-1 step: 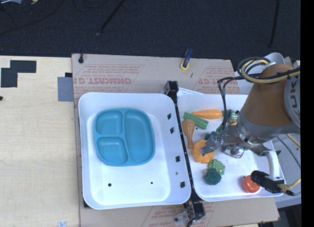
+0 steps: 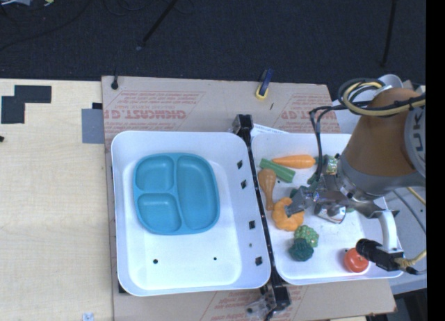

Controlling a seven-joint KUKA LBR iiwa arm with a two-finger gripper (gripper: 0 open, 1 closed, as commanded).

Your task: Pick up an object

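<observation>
The gripper (image 2: 300,201), fingers' state unclear, hangs low in the right bin (image 2: 327,276), just beside the orange toy (image 2: 283,215).

Your arm (image 2: 381,147) reaches in from the right, orange band above the wrist. The gripper (image 2: 300,203) sits low, pointing left. Finger state unclear from above.

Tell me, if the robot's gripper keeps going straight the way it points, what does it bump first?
Probably the orange toy vegetable lying just beyond the gripper in the right bin. Height is hard to judge from above, so it might pass over.
</observation>
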